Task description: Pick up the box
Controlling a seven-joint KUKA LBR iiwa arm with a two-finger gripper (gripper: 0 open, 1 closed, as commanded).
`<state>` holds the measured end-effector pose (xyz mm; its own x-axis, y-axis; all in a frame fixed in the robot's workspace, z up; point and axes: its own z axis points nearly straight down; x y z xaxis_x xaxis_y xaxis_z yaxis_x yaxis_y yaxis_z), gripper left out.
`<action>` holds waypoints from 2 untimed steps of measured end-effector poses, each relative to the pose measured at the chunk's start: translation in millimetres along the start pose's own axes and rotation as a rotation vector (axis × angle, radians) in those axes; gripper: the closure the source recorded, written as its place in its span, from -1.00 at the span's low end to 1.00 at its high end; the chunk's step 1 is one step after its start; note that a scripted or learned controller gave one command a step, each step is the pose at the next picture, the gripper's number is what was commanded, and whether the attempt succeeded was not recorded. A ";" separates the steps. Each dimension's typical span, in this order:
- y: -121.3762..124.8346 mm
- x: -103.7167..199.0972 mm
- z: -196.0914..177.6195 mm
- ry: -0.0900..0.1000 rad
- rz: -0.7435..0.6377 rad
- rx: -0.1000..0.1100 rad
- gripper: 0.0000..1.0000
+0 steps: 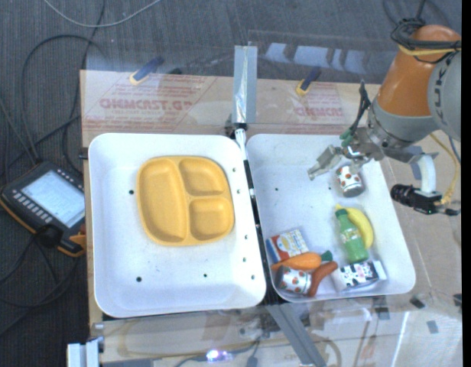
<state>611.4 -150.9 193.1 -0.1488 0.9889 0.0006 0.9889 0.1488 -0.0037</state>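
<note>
The box [287, 243] is small, white and orange with a blue edge. It lies near the front left of the right bin [297, 155], against its left wall. My gripper [339, 164] hangs over the back of that bin, well behind and to the right of the box. It stands open, with one grey finger [319, 167] pointing left. A small white can [348, 180] lies just under it and is not gripped.
A green bottle [352, 238] on a banana [363, 222], a carrot [306, 263], a printed cup [294, 280] and a dark carton [362, 274] crowd the bin's front. The left bin [113, 228] holds a yellow divided plate [185, 199].
</note>
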 end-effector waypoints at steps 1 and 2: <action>-34.2 35.3 80.3 0.002 -0.132 0.002 -1.00; -62.9 54.5 103.4 -0.014 -0.302 -0.019 -1.00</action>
<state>540.8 -106.3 89.9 -0.4358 0.8999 -0.0150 0.8998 0.4360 0.0137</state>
